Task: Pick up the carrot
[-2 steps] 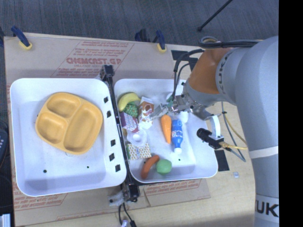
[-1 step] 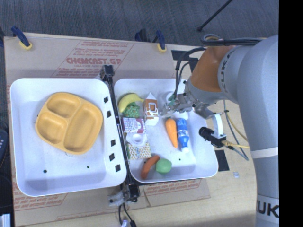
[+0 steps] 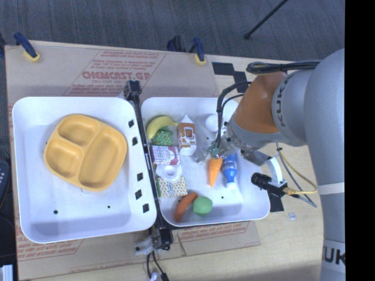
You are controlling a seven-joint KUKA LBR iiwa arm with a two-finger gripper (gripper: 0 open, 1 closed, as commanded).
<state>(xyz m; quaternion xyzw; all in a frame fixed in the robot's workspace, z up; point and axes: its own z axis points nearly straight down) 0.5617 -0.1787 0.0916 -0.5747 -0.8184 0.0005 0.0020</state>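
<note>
Camera view: one carrot, two bins, one hand.

Carrot beside bottle, right bin

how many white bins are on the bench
2. The left bin holds a yellow divided plate; the right bin holds the carrot and other toys.
</note>
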